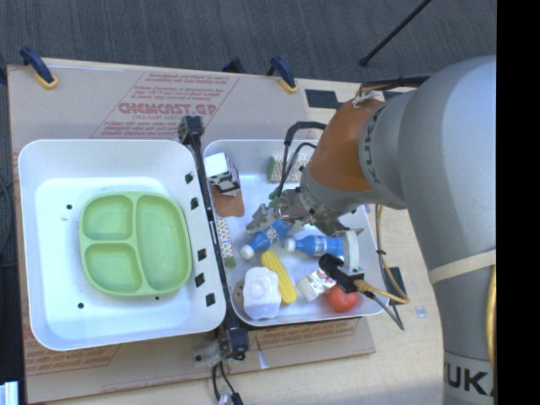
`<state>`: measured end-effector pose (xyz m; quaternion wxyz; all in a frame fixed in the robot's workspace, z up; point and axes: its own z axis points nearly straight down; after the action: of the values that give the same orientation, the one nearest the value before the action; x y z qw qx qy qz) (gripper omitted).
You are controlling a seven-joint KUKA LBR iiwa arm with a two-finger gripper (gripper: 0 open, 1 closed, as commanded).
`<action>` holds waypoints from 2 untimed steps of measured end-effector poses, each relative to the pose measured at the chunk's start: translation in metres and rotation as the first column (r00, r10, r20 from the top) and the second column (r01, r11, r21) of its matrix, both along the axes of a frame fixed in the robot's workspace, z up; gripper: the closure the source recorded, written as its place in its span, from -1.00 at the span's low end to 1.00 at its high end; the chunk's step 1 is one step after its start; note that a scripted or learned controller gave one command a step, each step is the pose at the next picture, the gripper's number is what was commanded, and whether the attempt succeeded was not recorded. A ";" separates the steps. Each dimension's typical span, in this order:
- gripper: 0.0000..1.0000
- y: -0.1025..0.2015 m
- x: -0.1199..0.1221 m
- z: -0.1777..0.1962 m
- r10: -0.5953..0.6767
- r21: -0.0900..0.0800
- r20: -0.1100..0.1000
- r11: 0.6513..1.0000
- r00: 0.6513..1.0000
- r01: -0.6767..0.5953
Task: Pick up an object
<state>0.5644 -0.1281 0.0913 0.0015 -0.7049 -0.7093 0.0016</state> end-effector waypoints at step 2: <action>-1.00 0.005 -0.069 0.000 0.001 0.001 0.001 1.000 1.000 -0.001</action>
<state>0.4957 -0.1229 0.0913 0.0015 -0.7045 -0.7097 0.0011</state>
